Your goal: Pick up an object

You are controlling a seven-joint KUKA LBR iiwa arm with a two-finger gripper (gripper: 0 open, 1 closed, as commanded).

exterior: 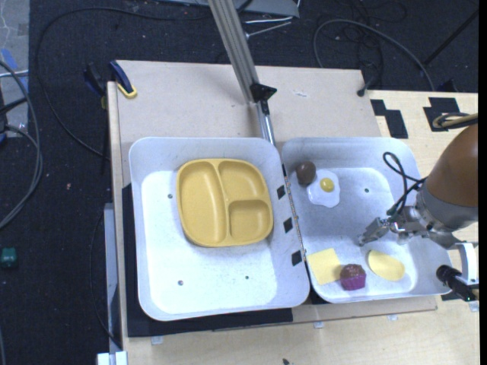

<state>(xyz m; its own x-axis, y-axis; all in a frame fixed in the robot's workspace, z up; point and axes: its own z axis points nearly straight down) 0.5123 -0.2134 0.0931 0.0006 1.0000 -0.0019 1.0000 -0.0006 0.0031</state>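
My gripper [372,233] hangs low over the middle of the right bin [380,175], with the arm coming in from the right. Nothing shows in its grasp. Just below and right of it lies a yellow oval piece [386,265]. A purple-topped toy [352,276] and a yellow square slice [324,265] lie at the bin's front, left of the oval. A toy fried egg [326,190] and a brown ball [305,172] rest near the bin's back left corner, well apart from the gripper.
The left bin [160,280] holds a yellow divided plate [225,201]. A metal pole [237,44] slants up from between the bins at the back. A black cable [397,169] loops beside the wrist.
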